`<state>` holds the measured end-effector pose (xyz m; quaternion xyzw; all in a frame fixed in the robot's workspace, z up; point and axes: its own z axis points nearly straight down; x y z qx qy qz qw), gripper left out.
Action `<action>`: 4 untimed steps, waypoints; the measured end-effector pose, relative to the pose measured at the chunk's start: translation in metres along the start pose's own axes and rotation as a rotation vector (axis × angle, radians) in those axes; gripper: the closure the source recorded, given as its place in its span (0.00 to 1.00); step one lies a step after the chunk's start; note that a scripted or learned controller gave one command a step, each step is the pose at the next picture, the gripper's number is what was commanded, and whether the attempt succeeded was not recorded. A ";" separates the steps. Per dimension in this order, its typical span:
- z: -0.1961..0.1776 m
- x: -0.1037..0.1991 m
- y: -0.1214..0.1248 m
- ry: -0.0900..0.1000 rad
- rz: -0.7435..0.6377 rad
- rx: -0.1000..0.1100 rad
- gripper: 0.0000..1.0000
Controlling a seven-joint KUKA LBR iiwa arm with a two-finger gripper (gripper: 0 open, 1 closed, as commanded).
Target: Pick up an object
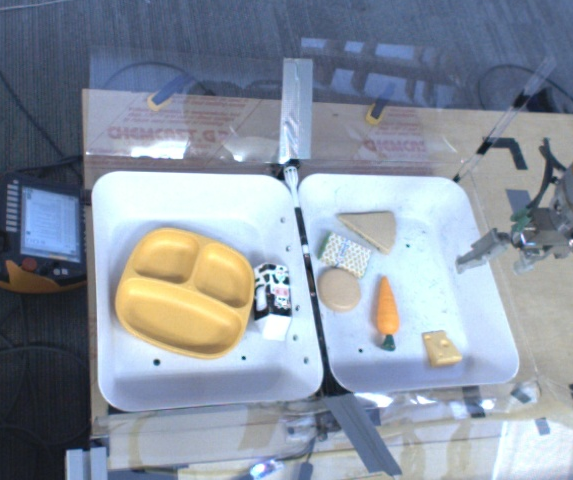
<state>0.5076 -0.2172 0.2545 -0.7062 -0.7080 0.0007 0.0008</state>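
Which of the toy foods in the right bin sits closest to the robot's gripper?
The small yellow cheese block, in the bin's corner nearest the gripper. The carrot, the round cookie and the triangular sandwich all lie further left.

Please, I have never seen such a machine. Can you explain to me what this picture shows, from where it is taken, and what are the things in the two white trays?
The picture comes from one camera fixed above a bench, looking down at a slant. At the right edge you see the end of a robot arm; its claw hangs at the right rim of the right bin and holds nothing. The arm should pick up an object. The right bin holds toy food: a bread-like wedge, a checkered cracker, a round cookie, a carrot and a cheese cube. The left bin holds a yellow divided plate and a small cow-patterned milk carton. Left of the bench lies the robot's handheld control pad.
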 end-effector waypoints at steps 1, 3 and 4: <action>0.071 0.058 -0.023 0.001 -0.232 0.000 0.00; 0.154 0.099 0.009 -0.003 -0.320 -0.016 1.00; -0.030 0.077 0.050 -0.004 -0.298 -0.002 1.00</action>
